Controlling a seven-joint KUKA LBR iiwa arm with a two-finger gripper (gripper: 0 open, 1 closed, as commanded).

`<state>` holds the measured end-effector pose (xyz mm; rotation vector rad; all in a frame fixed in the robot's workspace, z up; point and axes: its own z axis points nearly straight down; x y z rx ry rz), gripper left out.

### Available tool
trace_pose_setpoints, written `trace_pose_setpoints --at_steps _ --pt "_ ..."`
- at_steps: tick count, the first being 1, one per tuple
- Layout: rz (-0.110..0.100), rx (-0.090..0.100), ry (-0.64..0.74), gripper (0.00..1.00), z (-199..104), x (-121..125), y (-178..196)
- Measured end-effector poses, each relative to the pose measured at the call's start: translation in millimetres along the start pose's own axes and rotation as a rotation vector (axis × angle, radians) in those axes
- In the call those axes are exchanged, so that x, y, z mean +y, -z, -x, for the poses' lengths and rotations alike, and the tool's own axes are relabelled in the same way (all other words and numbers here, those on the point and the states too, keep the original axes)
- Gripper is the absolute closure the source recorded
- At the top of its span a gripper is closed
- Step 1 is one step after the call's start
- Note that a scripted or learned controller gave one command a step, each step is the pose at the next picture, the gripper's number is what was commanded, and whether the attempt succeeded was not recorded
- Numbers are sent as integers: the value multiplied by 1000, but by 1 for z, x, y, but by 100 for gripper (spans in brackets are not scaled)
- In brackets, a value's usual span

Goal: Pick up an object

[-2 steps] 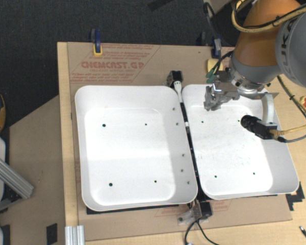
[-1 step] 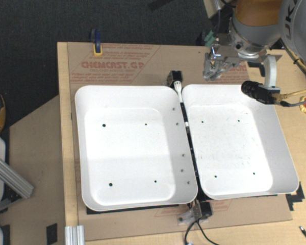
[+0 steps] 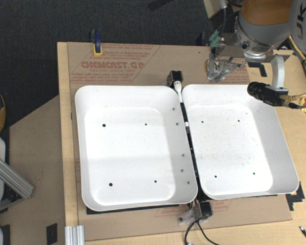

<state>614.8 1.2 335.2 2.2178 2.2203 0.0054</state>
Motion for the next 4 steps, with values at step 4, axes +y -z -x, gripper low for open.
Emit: trace_pose_setpoints --at_steps 4 --pt "-4 1 0 100 -63 -56 9"
